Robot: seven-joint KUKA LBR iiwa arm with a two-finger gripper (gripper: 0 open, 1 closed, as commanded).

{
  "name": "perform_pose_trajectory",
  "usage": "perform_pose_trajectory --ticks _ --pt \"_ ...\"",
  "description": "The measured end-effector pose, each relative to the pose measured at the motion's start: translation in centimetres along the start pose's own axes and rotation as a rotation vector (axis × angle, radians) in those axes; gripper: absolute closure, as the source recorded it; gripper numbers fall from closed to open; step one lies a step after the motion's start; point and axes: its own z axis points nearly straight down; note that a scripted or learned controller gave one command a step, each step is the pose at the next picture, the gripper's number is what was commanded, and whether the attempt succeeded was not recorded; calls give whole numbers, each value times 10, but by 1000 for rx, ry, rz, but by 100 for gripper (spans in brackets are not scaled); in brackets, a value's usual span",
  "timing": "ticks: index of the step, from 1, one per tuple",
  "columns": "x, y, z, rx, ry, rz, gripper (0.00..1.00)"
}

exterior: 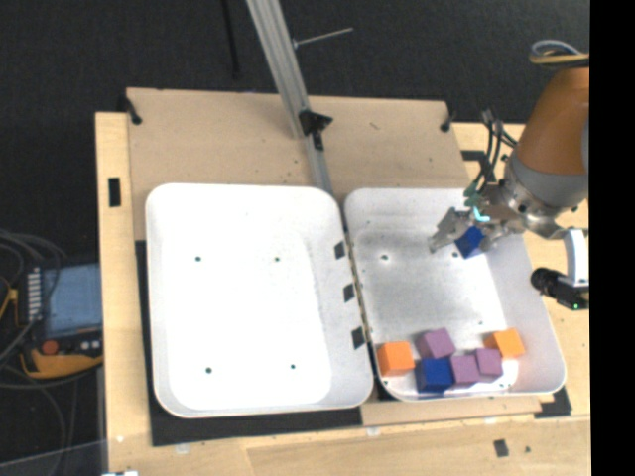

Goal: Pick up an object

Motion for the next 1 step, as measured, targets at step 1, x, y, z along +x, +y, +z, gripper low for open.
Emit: perform_pose_trajectory --ticks 1 --pt "0 1 -2 -5 -1 0 0"
